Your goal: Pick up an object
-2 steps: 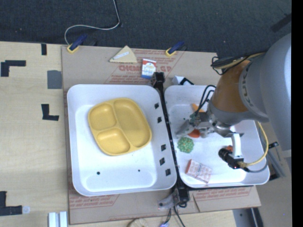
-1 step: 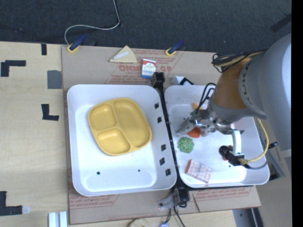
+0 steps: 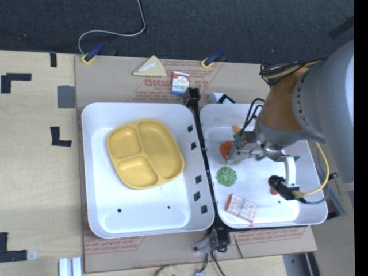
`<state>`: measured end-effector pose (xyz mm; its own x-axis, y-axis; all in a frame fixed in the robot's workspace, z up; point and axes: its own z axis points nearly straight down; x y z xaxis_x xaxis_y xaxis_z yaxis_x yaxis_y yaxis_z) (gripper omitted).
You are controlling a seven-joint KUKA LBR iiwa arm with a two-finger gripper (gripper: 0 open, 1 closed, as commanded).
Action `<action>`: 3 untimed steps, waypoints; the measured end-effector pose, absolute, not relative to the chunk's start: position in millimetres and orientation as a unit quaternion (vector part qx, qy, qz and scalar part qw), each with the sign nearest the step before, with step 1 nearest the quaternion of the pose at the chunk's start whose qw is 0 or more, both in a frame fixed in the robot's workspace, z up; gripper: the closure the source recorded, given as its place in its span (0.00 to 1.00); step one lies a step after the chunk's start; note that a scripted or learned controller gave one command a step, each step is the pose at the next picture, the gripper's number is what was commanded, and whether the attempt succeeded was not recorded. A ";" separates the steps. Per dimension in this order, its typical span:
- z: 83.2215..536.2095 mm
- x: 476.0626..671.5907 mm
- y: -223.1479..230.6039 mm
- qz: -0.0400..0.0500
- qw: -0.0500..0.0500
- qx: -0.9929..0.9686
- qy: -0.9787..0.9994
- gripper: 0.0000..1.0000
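Observation:
In the right bin [image 3: 270, 214] lie a green bumpy ball [image 3: 226, 176], a small red and white packet [image 3: 240, 207] and an orange-red object [image 3: 226, 149]. My gripper [image 3: 237, 152] hangs low over the bin's middle, right beside the orange-red object and just above the green ball. Whether the orange-red object sits between its fingers I cannot tell. The grey arm with its orange band [image 3: 282, 105] covers the bin's upper right part.
The left bin [image 3: 98, 200] holds a yellow divided plate [image 3: 145, 153]. Behind the bins on the cardboard lie a tan wedge [image 3: 150, 67] and a small red, white and blue carton [image 3: 180, 83]. Blue clamps [image 3: 214, 57] hold the cardboard's back edge.

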<state>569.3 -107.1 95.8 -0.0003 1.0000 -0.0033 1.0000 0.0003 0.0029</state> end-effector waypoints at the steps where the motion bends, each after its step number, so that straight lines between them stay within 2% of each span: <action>1: 95.7 569.3 -107.1 0.000 0.002 0.707 0.707 0.00; 2: 85.8 634.9 -95.0 0.001 0.002 0.706 0.708 0.00; 3: 86.5 613.5 -117.0 0.001 0.002 0.707 0.708 0.00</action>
<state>613.5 -117.0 86.5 -0.0013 1.0000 -0.0019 1.0000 0.0013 0.0040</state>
